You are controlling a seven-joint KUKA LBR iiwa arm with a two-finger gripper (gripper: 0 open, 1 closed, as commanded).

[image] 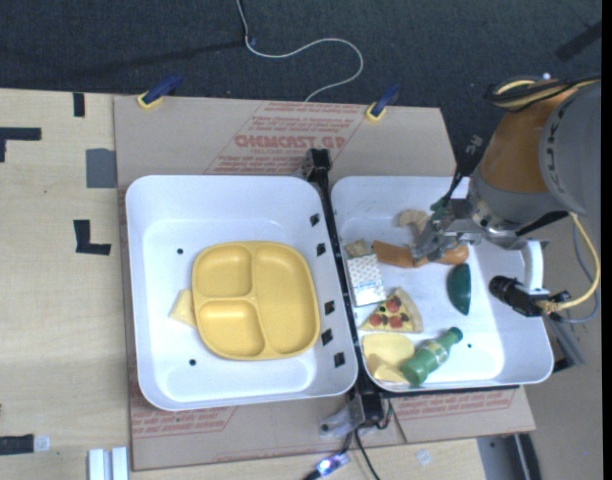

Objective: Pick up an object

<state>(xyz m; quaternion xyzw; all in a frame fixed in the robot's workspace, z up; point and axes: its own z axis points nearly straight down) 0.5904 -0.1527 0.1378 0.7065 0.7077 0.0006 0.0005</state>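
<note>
Over the right bin (526,363), my arm is reaching in, gripper (429,240) hanging low above an orange piece (411,256). I cannot tell its opening. Cardboard (276,138) is lying underneath.

red print on cardboard sheet (276,143), illegible

The bench (46,298) is pale wood with a few black marks and one grey patch on its left part. A brown cardboard sheet (276,138) with red print lies flat on it, and everything else sits on that sheet. Two clips, blue and yellow, pinch the sheet's far edge: one (160,90) at its left corner, the other (382,101) toward the right. Two white bins rest on the cardboard side by side, touching along a black joint. The left bin (151,218) covers the sheet's middle; the right bin (521,353) reaches past the sheet's right edge. Beyond the sheet's far edge lies dark carpet (106,18), crossed by a thin white cable (316,46).
</note>
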